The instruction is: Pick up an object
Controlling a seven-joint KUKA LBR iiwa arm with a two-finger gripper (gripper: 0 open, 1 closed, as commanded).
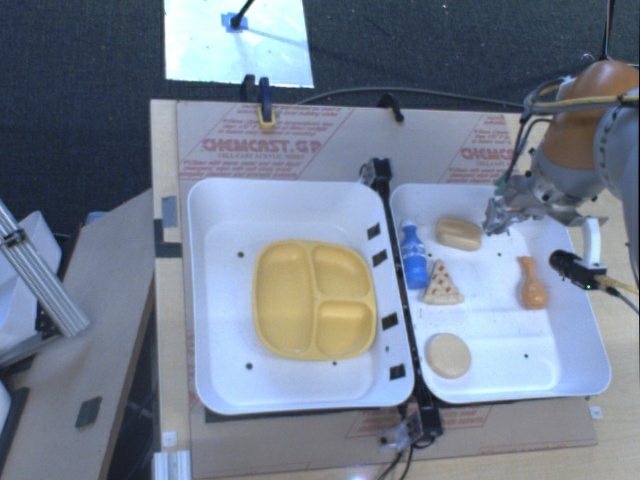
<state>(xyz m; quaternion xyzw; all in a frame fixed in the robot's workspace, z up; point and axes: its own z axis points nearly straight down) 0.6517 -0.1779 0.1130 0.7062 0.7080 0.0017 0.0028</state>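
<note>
Bread roll [459, 233] lies beside your gripper [496, 219], low in the right bin [575, 368]; its grip state cannot be told.

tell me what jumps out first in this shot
The yellow divided plate lying in the left bin catches the eye first. Next is the arm's orange band at the upper right, with the end effector low over the right bin, just beside a tan bread roll. A blue bottle, pizza slice and drumstick lie scattered in that bin.
</note>
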